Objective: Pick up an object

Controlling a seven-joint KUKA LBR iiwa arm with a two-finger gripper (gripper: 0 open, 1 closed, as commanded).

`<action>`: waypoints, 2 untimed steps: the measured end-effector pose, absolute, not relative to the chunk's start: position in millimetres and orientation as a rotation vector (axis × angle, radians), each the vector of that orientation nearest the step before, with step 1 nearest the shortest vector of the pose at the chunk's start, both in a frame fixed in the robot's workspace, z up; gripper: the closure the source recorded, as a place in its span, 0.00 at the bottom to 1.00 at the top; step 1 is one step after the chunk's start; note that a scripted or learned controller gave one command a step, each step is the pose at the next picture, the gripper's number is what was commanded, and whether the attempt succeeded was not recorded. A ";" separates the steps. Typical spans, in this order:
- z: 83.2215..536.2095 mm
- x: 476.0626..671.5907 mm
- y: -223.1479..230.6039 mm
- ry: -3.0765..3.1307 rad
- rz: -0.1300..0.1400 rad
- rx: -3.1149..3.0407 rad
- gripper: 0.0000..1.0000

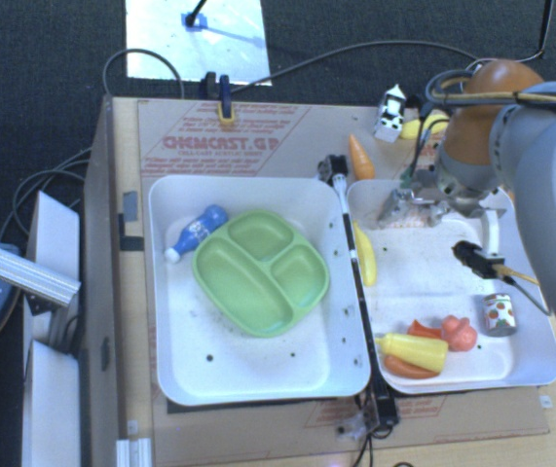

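While our pincer (416, 205) hangs at twelve o'clock of the right bin (526, 373), jaw state we cannot tell, we risk grasping only bare floor, with the toys (428, 348) lying at six o'clock.

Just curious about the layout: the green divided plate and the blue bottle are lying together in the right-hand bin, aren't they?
Not quite. The camera view shows the green divided plate and the blue bottle lying together in the left bin, not the right one. The right bin holds smaller toys instead.

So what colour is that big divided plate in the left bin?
Light green; the divided plate shows clearly in the camera view, lying in the left white bin.
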State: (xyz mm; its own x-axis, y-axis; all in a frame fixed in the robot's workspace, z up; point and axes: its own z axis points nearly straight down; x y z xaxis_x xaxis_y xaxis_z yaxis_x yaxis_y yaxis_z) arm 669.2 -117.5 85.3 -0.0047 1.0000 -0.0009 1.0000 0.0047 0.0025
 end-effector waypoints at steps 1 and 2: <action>84.9 658.5 -83.9 2.227 0.004 2.214 0.00; 95.3 657.3 -88.9 2.223 -0.008 2.212 1.00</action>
